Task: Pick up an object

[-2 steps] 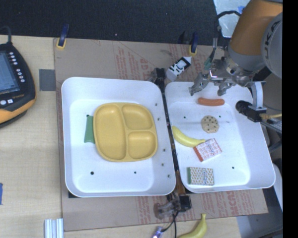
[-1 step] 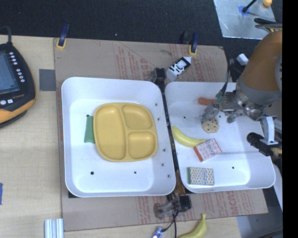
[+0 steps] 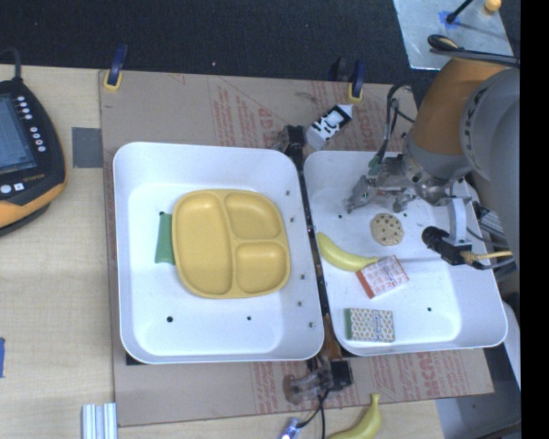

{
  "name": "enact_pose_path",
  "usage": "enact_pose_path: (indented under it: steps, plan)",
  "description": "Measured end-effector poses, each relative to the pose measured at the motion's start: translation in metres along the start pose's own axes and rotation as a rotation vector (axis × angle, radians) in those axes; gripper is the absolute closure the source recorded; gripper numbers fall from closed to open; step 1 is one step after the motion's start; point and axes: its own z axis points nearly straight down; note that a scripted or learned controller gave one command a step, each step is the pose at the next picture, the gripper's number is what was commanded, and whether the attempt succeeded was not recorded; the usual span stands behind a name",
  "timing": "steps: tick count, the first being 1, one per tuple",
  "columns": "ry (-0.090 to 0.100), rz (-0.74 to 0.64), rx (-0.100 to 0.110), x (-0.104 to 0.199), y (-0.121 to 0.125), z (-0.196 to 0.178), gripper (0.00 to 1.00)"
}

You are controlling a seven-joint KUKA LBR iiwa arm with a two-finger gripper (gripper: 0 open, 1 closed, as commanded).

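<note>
Cookie (image 3: 387, 229), round and speckled, is judged the likeliest target, lying on the floor of the right bin (image 3: 476, 327) just below the gripper (image 3: 382, 190). The approach step seems to be in hand, with nothing seen held. Whether the gripper is released or clenched cannot be told against the clutter of the wrist. From the cookie, a banana (image 3: 344, 253) lies just to the lower left, a red packet (image 3: 382, 276) just below, and a green packet (image 3: 370, 325) further below. A short descent centred over the cookie is called for next.
</note>
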Motion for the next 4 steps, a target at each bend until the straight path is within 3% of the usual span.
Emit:
enact_pose_path:
  steps: [1, 2, 3, 4]
  plan:
    - [0.002, 0.001, -0.003, 0.043, 0.008, -0.104, 0.0]
    - [0.001, 0.002, -0.001, -0.003, 0.001, -0.066, 0.0]
    - [0.0, 0.001, 0.001, -0.029, -0.028, -0.003, 0.0]
    - [0.002, 0.001, -0.002, 0.0, 0.016, -0.001, 0.0]
